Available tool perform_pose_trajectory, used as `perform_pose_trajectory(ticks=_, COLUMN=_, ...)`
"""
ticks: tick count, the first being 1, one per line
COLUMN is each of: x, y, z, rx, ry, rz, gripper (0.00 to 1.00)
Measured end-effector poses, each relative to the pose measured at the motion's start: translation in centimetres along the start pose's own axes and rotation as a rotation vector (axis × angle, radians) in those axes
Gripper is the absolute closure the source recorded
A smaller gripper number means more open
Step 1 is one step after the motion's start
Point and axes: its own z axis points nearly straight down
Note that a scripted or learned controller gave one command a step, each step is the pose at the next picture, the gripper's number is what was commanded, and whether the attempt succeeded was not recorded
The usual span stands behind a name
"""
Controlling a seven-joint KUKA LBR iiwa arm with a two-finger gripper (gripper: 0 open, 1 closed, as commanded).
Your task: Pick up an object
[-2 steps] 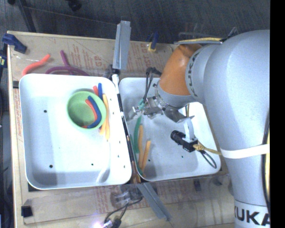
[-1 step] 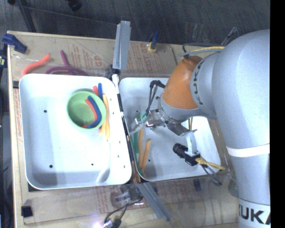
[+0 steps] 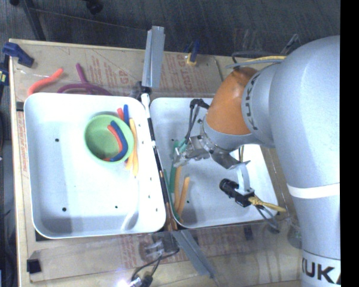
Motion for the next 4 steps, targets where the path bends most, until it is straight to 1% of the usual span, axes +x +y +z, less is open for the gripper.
perform_pose_trajectory(ticks=1, x=2.1, y=1.7, z=-7.1, rx=-0.002, ry=0.003, rz=0.24, gripper=1.0)
perform_pose_trajectory(ticks=2, x=2.1, y=1.7, z=-7.1, rx=-0.001, ry=0.004, rz=0.24, gripper=0.0)
perform_pose_trajectory(ticks=3, x=0.3, y=-0.4, z=-0.7, rx=0.001, ry=0.005, rz=0.16, gripper=0.0)
perform_pose_trajectory(ticks=4, x=0.1, y=3.9, z=0.8, rx=0.001, ry=0.011, rz=-0.026, gripper=0.0)
